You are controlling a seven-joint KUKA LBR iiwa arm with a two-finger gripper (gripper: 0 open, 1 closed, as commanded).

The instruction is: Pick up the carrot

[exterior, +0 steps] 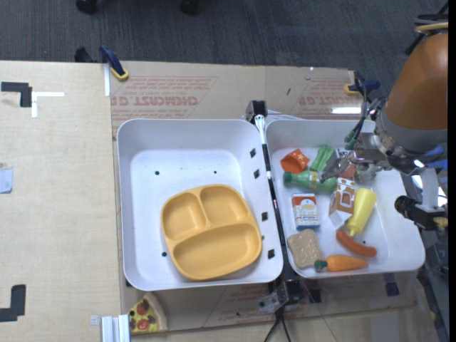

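Camera view, nearest edge first: we see a toy pizza slice lying on the bench just outside the front corner of the left bin. In that bin rests a yellow divided plate. In the right bin, closest to us, the carrot lies on its side along the front wall, its green end pointing left and just beside a brown slice of bread. Right behind the carrot is a red sausage, then a yellow mustard bottle leaning at a tilt, with a small white carton and a brown-and-white box to its left. Farther back lie a green bottle and an orange-red piece. Over these far items hangs the gripper, well apart from the carrot; its fingers look parted, with nothing we can make out between them. Beyond the bins, cardboard sheeting covers the bench.
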